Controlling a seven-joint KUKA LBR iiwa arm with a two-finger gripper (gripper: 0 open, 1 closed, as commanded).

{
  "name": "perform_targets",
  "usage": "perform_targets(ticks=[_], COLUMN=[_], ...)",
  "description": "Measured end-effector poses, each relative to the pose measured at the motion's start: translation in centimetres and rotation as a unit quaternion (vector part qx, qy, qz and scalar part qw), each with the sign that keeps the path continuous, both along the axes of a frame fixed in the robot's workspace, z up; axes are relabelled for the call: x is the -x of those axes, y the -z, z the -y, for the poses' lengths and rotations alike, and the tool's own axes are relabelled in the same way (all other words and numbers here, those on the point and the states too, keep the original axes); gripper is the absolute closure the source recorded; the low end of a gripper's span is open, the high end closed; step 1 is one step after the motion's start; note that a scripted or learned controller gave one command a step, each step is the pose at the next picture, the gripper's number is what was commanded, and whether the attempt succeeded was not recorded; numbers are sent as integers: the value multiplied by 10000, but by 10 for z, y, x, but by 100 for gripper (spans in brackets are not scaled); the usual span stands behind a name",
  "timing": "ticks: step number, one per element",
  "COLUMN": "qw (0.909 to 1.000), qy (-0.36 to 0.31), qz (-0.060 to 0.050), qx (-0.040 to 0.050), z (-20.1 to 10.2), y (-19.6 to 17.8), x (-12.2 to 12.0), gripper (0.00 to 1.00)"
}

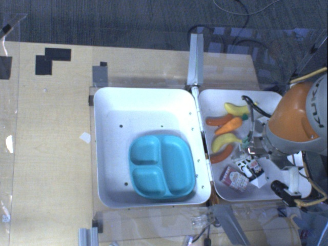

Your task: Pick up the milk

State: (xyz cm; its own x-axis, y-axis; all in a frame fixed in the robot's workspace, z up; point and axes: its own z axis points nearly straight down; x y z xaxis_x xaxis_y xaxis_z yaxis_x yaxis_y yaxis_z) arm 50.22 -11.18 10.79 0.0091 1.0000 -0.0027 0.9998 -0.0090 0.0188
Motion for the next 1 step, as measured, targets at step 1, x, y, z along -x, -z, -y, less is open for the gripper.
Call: perform_targets(ticks=[1], qw=[9977], qy=[670], qz=[-69], qx=[-21], z=[-56], y=[-85], x=[5], gripper=[100])
